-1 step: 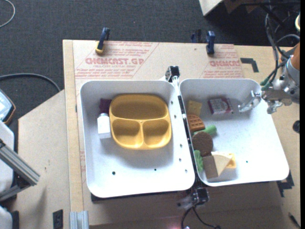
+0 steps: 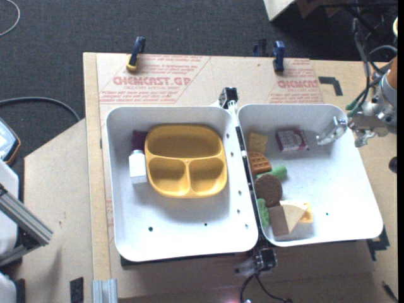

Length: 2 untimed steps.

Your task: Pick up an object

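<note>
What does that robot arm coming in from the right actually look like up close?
Little of it is in frame. The gripper is bare silvery metal with slim fingers, mounted on a chunky grey metal wrist. An orange band sits just above the wrist, and green and dark cables run alongside it.

Two white bins [image 2: 120, 169] sit side by side on a brown board [image 2: 189, 77] printed with red lettering. A yellow-tipped clamp [image 2: 134, 54] and a blue clamp [image 2: 278, 55] grip its far edge. Dark carpet [image 2: 76, 17] lies beyond, with a grey cable [image 2: 44, 103].
</note>
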### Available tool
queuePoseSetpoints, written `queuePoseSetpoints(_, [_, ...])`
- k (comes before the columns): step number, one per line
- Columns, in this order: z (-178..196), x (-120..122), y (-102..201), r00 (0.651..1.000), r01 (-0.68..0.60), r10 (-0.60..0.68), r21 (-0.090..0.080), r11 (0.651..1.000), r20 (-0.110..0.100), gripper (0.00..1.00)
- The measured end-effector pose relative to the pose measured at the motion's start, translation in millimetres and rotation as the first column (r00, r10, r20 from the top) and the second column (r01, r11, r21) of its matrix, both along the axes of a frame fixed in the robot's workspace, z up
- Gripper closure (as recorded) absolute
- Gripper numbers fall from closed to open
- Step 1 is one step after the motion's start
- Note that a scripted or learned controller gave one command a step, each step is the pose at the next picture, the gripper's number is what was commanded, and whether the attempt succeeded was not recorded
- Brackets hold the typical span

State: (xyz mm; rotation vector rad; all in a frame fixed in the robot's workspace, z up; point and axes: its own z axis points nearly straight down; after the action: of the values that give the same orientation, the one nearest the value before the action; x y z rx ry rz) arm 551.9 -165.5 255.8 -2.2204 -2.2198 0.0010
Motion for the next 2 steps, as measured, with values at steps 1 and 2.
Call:
queuePoseSetpoints(1, [-63.9, -2.1, -0.4, 1.000, 0.000, 0.000, 0.002, 1.000, -0.006, 0.00])
queuePoseSetpoints(2, [-107.9, -5.9, 4.7, 1.000, -0.001, 0.001, 0.002, 1.000, -0.004, 0.00])
